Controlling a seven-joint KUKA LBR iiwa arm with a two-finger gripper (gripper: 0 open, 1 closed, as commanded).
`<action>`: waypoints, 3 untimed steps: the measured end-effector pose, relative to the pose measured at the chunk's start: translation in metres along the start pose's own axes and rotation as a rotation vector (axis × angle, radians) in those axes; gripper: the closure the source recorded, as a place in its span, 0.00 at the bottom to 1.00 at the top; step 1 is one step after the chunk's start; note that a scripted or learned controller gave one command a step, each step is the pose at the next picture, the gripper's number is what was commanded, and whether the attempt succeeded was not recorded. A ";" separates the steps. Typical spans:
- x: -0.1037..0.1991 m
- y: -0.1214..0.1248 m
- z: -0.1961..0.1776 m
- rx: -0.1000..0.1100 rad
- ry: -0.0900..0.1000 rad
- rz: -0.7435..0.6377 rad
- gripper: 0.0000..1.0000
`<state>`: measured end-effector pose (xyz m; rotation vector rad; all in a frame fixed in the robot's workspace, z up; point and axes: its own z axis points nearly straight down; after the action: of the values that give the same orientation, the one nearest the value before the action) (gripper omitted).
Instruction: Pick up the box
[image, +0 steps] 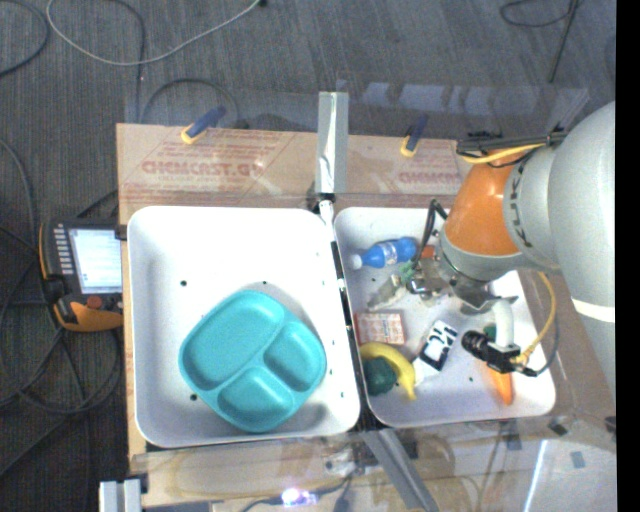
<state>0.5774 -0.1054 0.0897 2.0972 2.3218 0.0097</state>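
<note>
Grey arm (560, 200) over right bin (535, 400), box (380, 327) beside banana (392, 362), bottle (388, 252) behind, jaws' state unclear.

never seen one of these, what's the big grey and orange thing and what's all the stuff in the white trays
The grey and orange thing is a robot arm, reaching in from the right. The one camera looks down on the bench from above at a slant. Two shallow white bins sit side by side. The left bin holds a teal divided plate. The right bin holds a small box, a banana beside a dark green round thing, a plastic bottle with a blue cap, a black and white item and something orange. The arm's gripper is over the right bin, above the box; nothing is seen held.
</note>
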 end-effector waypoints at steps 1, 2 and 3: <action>-0.016 0.007 -0.010 0.018 0.005 0.145 0.00; 0.010 -0.037 -0.001 0.000 -0.003 0.223 0.00; 0.000 -0.074 -0.002 -0.009 -0.003 0.161 0.00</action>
<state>0.5041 -0.1133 0.0907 2.2711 2.1405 0.0188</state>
